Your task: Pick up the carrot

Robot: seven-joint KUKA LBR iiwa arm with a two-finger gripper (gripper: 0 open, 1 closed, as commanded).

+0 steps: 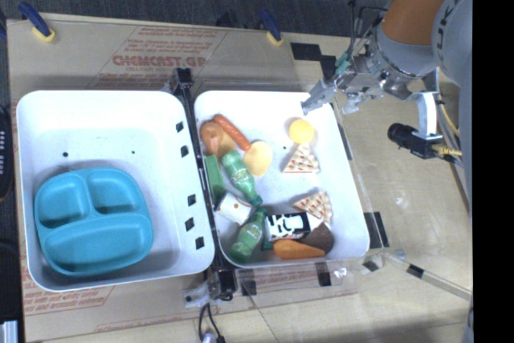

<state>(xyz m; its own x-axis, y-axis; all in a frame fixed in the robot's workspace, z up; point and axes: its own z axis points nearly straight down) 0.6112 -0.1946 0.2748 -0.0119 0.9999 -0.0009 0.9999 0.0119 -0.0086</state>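
The blue tray (94, 222) sits in the left bin (48, 104), well apart from the action. In the right bin (341, 173), the carrot (299, 250) lies along the near wall, long axis roughly left-right, touching the dark packet (287, 225). The claw (315, 102) hovers at the far rim, so the carrot lies toward the near edge, across the whole bin. Whether it is spread or pressed together I cannot tell.

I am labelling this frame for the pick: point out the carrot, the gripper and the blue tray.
carrot (299, 250), camera view, middle of its orange body.
gripper (315, 103), camera view, at its fingertips.
blue tray (48, 241), camera view, its near-left rim.
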